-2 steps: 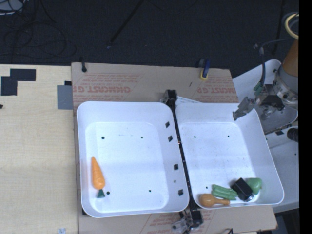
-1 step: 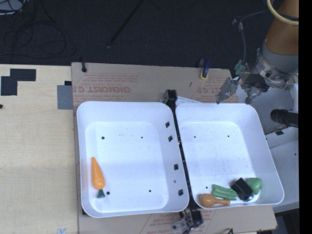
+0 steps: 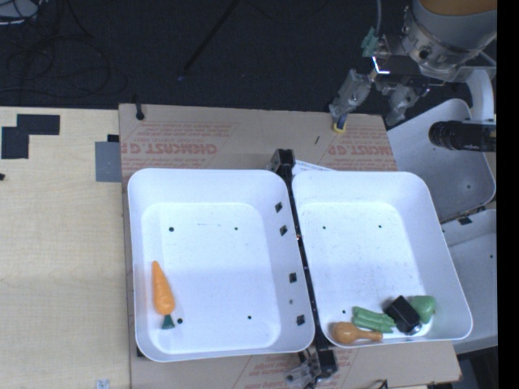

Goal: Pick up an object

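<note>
My gripper (image 3: 370, 110) hangs high above the cardboard behind the right bin (image 3: 444, 241), open, with nothing between its fingers (image 3: 347, 102). An orange toy carrot (image 3: 162, 290) with a green stem lies near the front left corner of the left bin (image 3: 207, 186). In the right bin's front right corner several small things lie bunched together: a green pea pod (image 3: 373, 319), a black block (image 3: 403, 314), a light green piece (image 3: 424, 305) and a tan gourd-shaped piece (image 3: 354, 333). The gripper is far from all of them.
Both bins sit on a cardboard sheet (image 3: 211, 140) on a pale wooden bench (image 3: 57, 241). A black divider strip (image 3: 293, 250) runs between the bins. A white robot mount (image 3: 470, 160) stands at the right, with cables on the dark floor behind.
</note>
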